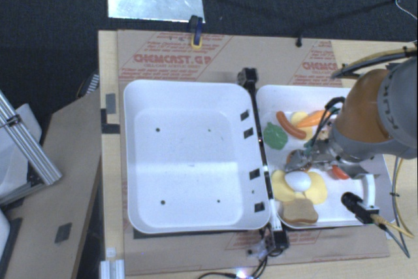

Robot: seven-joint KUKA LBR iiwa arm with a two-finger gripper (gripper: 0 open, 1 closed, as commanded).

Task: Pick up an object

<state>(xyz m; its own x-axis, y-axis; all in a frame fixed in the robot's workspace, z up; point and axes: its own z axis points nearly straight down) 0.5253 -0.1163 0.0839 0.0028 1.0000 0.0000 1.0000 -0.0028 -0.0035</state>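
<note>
Dark carpet around tan bench

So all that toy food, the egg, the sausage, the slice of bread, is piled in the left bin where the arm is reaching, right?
Not quite. The camera view shows the egg, sausage and bread slice in the right bin, not the left one. The arm does reach in there, its gripper low over the food.

left bin: open | right bin: crowded with toy food

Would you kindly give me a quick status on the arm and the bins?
Gripper low in right bin, over the white egg. Nothing visibly gripped. Green piece, sausage and bread slice crowd close around.
</note>
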